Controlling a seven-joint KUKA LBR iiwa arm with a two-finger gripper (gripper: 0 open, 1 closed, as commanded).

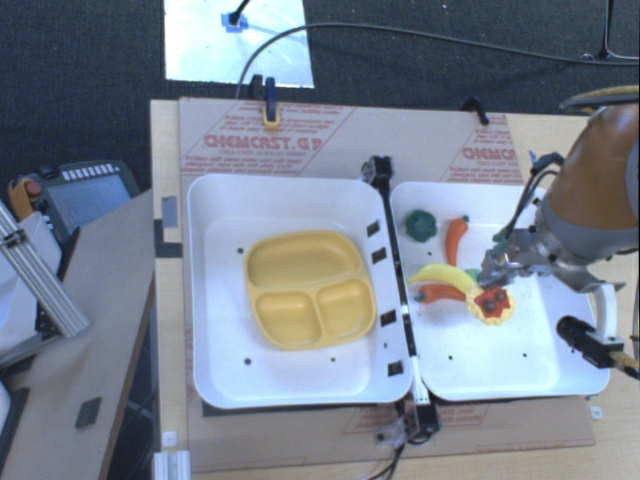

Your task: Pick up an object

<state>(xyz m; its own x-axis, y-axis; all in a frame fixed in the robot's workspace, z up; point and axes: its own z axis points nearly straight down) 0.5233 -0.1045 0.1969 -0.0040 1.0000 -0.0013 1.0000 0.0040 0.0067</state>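
Pincer (497,280) above toy pizza slice (492,305) | slice: yellow, red toppings

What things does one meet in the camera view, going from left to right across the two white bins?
Yellow divided tray in the left bin → green toy → orange carrot-like toy → red and yellow toy → gripper, over the right bin.

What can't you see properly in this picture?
- Gripper: too small and blurred in the camera view to tell what it is doing.
- Red and yellow toy: partly covered by the gripper.
- Arm: cut off by the right edge.
- Banana: hides part of the red pepper.
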